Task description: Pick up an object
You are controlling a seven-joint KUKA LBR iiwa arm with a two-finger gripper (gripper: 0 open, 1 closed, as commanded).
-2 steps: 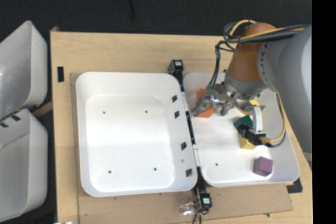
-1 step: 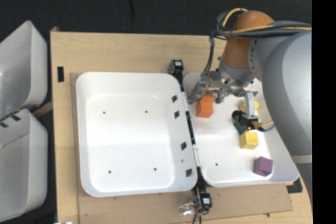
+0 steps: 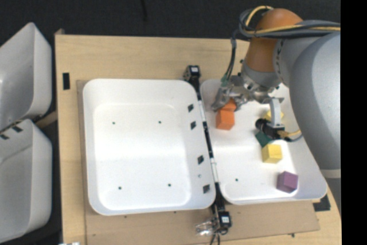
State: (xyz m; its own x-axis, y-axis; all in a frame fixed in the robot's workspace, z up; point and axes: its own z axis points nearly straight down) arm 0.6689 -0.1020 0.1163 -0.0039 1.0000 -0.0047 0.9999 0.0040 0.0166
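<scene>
Jaws (image 3: 228,101) just above orange block (image 3: 225,118) in right bin (image 3: 246,189); can't tell if apart/clamped. Yellow block (image 3: 272,152), purple block (image 3: 287,181) nearer right bin's front edge.

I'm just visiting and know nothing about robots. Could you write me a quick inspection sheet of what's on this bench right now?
Surface: wooden bench bearing left bin and right bin.
Job's things: orange block, yellow block, purple block, dark green piece, all in the right bin.
Clutter: nothing seen.
Grippers: gripper just above the orange block.
Cables: cables looping over the wrist.
Surroundings: white containers left of the bench.
</scene>
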